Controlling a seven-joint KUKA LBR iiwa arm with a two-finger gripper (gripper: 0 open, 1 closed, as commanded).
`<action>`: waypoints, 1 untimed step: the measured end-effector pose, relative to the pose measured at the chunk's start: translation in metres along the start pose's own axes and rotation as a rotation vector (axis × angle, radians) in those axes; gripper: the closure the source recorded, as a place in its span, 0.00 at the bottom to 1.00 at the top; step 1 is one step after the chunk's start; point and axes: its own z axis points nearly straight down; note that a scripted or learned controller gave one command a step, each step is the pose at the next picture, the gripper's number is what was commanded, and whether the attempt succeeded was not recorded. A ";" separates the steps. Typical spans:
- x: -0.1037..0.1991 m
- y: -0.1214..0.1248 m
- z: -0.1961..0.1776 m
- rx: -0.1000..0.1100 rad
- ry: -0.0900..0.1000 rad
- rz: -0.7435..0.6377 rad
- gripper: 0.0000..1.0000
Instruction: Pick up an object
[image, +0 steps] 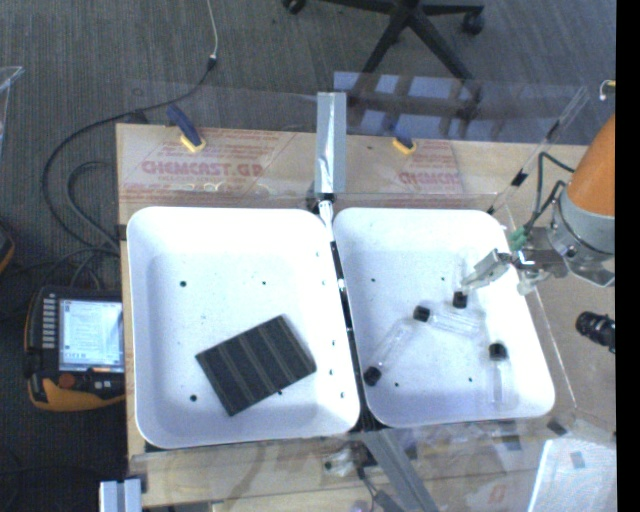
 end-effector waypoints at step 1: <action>0.031 0.013 0.145 -0.002 0.000 -0.112 0.00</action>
